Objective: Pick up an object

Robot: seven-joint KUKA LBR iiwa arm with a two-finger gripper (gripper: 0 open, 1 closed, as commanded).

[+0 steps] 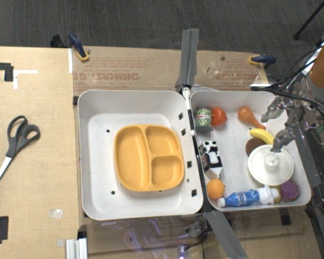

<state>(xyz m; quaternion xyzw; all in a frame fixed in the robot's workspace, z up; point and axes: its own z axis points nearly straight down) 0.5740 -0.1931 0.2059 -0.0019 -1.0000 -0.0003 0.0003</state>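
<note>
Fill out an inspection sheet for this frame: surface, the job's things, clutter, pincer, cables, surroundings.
Surface: two white bins side by side, left bin and right bin, on a wooden bench.
Job's things: right bin holds a banana, orange ball, blue bottle, white round lid, purple piece, green can, red tomato, black-and-white toy.
Clutter: yellow divided plate in the left bin.
Pincer: pincer over the right bin's right side, above the lid; nothing seen between its fingers.
Cables: black cables beside the arm.
Surroundings: scissors on the bench, blue clamps on cardboard.
</note>
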